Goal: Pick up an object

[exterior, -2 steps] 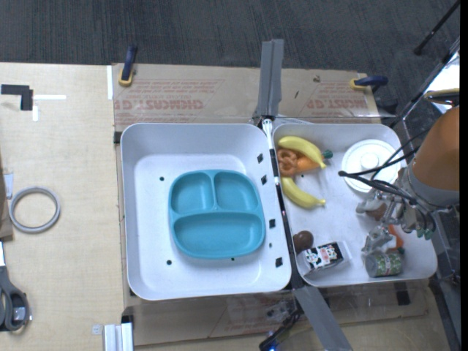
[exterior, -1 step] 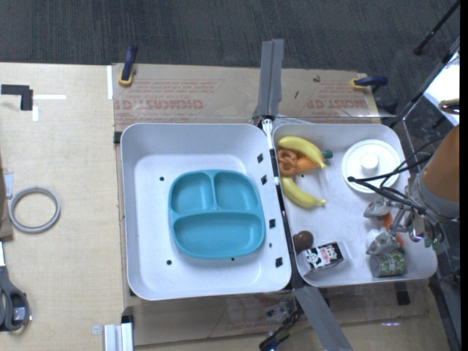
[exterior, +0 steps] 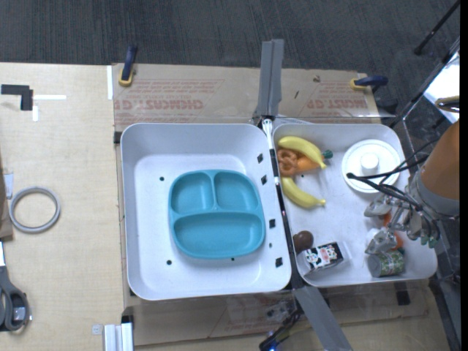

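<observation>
We are seeing the gripper hovering just above the crumpled grey packet at the near right corner of the right bin, not yet grasping, finger state unclear, so next it must descend onto it.

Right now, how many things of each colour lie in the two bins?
Yellow bananas: 2
Orange item: 1
Blue divided plate: 1
White round lid: 1
Brown ball: 1
Black-and-white carton: 1
Grey-green packet: 1
Total: 8
</observation>
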Robot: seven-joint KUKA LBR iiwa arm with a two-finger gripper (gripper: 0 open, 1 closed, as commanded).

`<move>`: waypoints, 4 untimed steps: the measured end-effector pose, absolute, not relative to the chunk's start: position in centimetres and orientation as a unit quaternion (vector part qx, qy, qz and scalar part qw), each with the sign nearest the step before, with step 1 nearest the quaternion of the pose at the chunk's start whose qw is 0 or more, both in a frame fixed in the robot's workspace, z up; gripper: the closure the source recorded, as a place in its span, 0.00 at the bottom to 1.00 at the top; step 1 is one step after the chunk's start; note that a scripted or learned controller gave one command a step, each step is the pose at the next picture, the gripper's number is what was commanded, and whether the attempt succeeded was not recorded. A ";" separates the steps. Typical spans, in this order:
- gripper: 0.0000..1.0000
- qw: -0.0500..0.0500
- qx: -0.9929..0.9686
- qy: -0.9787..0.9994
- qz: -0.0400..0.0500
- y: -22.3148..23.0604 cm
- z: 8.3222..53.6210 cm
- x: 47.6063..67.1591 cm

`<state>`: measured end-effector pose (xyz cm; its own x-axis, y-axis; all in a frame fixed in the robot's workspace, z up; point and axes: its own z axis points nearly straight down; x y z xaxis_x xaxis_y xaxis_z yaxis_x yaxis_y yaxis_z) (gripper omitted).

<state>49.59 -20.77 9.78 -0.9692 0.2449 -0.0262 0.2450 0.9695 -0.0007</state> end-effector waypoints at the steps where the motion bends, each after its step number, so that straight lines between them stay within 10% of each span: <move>1: 0.00 0.017 0.180 0.983 -0.002 -21.0 10.0 48.9; 2: 1.00 0.014 0.178 0.984 -0.001 -20.9 10.7 48.7; 3: 1.00 0.001 0.255 0.967 0.000 -16.5 17.1 53.9; 4: 1.00 0.001 0.180 0.984 0.001 -21.5 9.6 52.3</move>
<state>52.33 -21.52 9.61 -0.9353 0.3537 -0.0007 0.3537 0.9353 0.0025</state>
